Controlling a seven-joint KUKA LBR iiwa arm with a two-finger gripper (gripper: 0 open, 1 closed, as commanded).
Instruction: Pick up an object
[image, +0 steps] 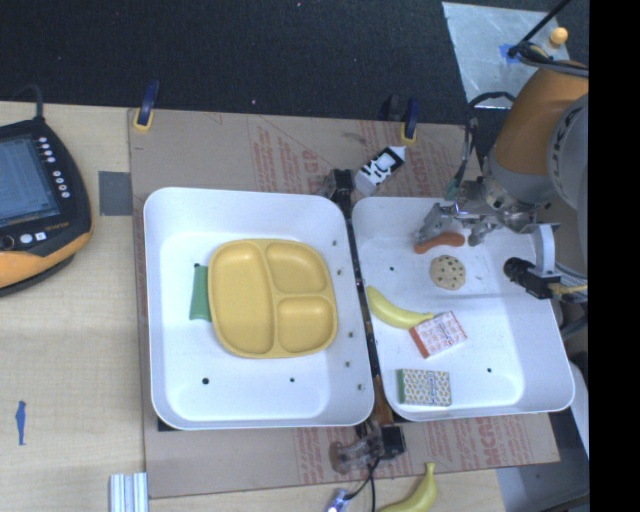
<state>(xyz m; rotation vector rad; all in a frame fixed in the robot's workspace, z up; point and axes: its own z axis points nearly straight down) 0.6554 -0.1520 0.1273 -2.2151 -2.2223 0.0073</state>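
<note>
My gripper (455, 226) hangs low over the far part of the right bin (520, 370), its fingers spread apart. An orange-red sausage (440, 242) lies on the bin floor right at the fingertips, partly under them. A round cookie (448, 272) sits just in front of the sausage. Further forward lie a yellow banana (396, 309), a red and white packet (438, 333) and a green packet (424, 386). Nothing is held between the fingers.
The left bin (180, 390) holds a yellow divided plate (272, 296) lying over a green item (200, 293). A black and white object (379, 167) lies behind the bins. A teach pendant (35, 205) rests at far left, and another banana (415, 494) at the front edge.
</note>
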